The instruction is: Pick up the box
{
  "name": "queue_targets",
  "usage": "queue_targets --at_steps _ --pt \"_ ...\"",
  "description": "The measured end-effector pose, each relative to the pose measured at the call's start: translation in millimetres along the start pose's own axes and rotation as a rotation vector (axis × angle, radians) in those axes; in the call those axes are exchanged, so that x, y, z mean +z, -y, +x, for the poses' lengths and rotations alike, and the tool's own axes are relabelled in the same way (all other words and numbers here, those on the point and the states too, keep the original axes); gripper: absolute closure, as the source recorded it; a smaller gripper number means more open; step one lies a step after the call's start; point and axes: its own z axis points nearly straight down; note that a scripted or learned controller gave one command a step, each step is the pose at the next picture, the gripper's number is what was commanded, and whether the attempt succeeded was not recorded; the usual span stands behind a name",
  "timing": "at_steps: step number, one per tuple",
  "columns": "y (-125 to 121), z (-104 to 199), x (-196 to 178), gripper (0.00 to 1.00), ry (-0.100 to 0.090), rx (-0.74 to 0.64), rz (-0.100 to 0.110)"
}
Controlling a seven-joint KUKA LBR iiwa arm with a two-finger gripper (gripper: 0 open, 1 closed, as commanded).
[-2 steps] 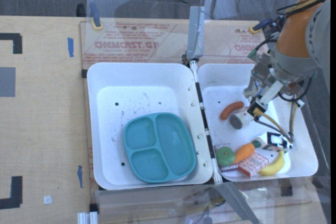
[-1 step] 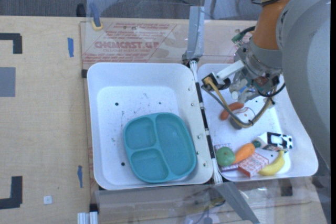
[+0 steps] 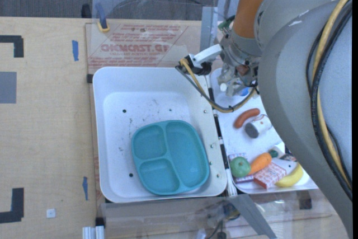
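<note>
The box [image 3: 269, 176] is small, red and white, and lies flat near the front of the right bin [image 3: 244, 187]. It sits between a carrot [image 3: 260, 163] and a banana [image 3: 291, 177]. My gripper [image 3: 231, 84] hangs over the far end of the right bin, well behind the box and apart from it. Nothing is visibly held in the gripper. The arm's grey body covers most of the right bin's right side.
The right bin also holds a red sausage [image 3: 247, 117], a grey cylinder [image 3: 253, 129] and a green apple [image 3: 240, 167]. A teal divided plate [image 3: 169, 157] lies in the left bin [image 3: 112, 120]. Cables [image 3: 196, 78] hang by the wrist over the wall between the bins.
</note>
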Motion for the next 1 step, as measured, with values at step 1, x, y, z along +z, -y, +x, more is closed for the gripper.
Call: queue_targets --at_steps 1 --pt "-50.2 -17.9 -40.1 1.00 -0.003 0.220 0.000"
